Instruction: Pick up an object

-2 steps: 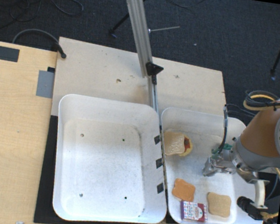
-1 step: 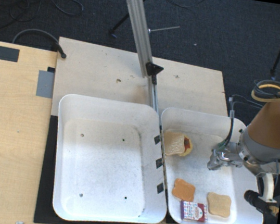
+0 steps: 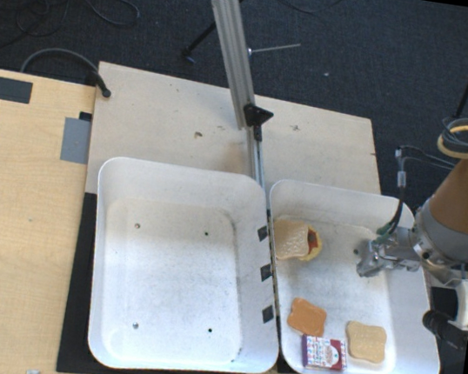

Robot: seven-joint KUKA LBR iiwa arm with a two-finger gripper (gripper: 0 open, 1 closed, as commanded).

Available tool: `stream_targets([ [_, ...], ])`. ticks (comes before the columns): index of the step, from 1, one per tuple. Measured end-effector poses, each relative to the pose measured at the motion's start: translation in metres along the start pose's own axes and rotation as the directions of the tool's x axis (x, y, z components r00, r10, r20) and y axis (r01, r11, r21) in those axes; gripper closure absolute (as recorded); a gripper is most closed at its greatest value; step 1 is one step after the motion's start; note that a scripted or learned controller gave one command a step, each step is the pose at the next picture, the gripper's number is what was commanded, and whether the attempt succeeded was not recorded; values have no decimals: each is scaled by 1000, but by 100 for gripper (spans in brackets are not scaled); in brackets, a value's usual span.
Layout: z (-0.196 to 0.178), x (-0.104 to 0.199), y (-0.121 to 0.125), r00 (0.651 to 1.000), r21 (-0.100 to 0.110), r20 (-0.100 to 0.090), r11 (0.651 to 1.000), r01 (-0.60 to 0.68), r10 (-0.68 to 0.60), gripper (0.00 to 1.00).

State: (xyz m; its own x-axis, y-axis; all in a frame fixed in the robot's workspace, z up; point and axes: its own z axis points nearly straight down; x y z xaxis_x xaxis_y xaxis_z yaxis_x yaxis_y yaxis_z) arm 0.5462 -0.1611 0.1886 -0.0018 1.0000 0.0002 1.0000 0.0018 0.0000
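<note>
Gripper [image 3: 370,258]: one, hovering over the right bin's upper right area, at the frame's right; small and blurred, so cannot tell how the jaws are standing, nor anything being held.
Arm [image 3: 460,204]: one, grey with an orange band, reaching in from the right edge of the frame.
Right bin [image 3: 350,207]: one, white, shallow, holding four objects.
Sandwich-like piece [image 3: 296,240]: one, tan with a red edge, lying at the bin's upper left, close to the dividing wall, well apart from the gripper.
Orange-brown slice [image 3: 308,317]: one, lying in the lower middle of the bin.
Pale bread slice [image 3: 365,342]: one, lying at the lower right, near the orange-brown slice.
Small printed packet [image 3: 322,353]: one, dark red and white, sitting at the bottom rim, just beside both slices.
Left bin [image 3: 168,268]: one, white, touching the right bin along the centre of the frame.
Metal pole [image 3: 236,63]: one, slanting from top centre down to the bins' junction.
</note>
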Motion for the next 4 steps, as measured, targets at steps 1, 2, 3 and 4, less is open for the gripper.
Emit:
stream_targets([
  [1, -50, -1, 1, 1000, -1, 1, 1000, 0, 0, 100],
  [2, -41, 49, 3, 1000, 5, -3, 1000, 3, -3, 100],
  [3, -46, 94, -9, 1000, 6, -3, 1000, 3, -3, 100],
  [4, -33, 149, -17, 1000, 7, -2, 1000, 3, -3, 100],
])
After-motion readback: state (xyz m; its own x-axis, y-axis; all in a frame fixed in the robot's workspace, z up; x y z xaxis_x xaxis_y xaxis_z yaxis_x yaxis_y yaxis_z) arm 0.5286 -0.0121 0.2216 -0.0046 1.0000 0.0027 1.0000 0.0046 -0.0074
